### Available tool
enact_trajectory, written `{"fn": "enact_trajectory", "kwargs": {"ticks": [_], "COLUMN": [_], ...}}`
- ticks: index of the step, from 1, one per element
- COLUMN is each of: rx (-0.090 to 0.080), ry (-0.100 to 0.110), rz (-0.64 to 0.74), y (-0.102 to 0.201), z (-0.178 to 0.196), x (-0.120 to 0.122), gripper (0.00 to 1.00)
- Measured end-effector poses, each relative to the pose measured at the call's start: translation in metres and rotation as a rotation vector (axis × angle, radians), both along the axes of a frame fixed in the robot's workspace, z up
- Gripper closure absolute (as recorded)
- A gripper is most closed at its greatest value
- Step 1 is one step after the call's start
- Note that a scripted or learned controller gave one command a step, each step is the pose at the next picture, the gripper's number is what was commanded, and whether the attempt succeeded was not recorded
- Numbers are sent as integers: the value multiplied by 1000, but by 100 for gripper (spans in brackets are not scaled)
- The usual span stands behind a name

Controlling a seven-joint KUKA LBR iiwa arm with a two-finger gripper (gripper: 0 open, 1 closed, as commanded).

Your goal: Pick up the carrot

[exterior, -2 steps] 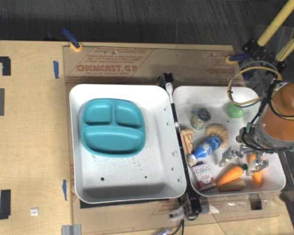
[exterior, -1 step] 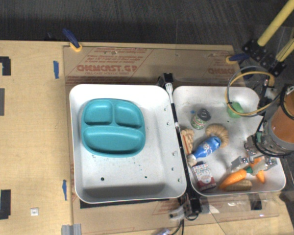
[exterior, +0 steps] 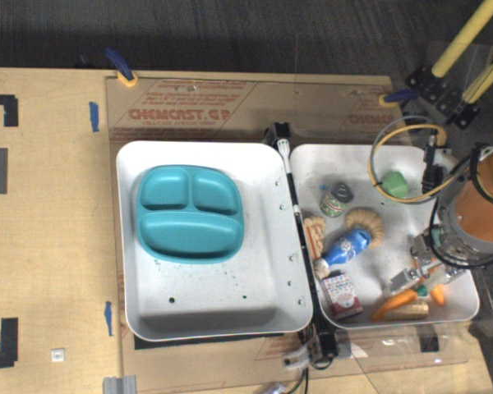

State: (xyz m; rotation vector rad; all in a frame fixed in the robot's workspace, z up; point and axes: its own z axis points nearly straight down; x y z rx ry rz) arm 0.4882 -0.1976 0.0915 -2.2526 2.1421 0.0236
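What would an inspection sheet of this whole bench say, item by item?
Surface: wooden bench with two white bins, left bin and right bin.
Job's things: carrot lying near the right bin's front edge.
Clutter: teal divided plate in the left bin; blue bottle, green block, small jar, red-labelled packet in the right.
End effector: end effector low over the carrot; grip not clear.
Cables: yellow cable loop over the right bin.
Surroundings: dark floor, blue clamps.
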Motion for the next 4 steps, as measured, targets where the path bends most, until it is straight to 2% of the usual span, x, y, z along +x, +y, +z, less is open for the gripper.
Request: {"fn": "enact_trajectory", "kwargs": {"ticks": [1, 2, 3, 4], "rx": [-17, -28, -35, -31], "ry": [-14, -19, -3, 2], "rz": [403, 400, 432, 431], "y": [6, 1, 15, 15], "z": [0, 10, 92, 90], "x": [-1, 1, -6, -8], "gripper": [0, 100, 100, 0]}}
